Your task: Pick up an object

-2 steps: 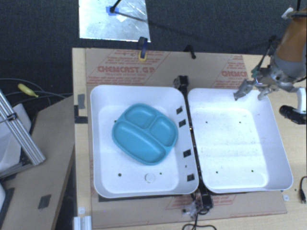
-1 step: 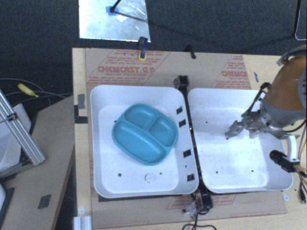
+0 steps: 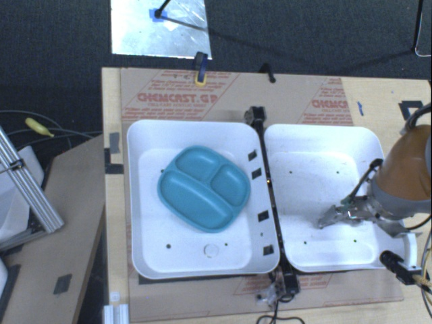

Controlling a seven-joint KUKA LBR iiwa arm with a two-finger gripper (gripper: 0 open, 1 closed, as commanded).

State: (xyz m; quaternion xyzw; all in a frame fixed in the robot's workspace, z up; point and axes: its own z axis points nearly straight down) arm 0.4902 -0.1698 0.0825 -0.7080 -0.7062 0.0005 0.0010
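1. Blue plastic divided plate w/ three compartments (image 3: 204, 187) lies flat in centre of left shallow white bin (image 3: 145, 147), untouched.
2. Right shallow white bin (image 3: 317, 144) sits just beside it at 3 o'clock.
3. Pincer (image 3: 335, 216) hangs low over right bin, approx 4 o'clock from plate, well apart; metal fingers (image 3: 327, 219) look spread, nothing between them.
4. Progress: nothing grasped yet. Left to do, I'd judge: cross to left bin, close on plate rim, lift.
5. Both bins rest on cardboard-covered tabletop (image 3: 175, 93).

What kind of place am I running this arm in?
Probably a robotics lab test bench: two white bins side by side on a board, a blue divided plate in the left one, and the arm reaching into the right.
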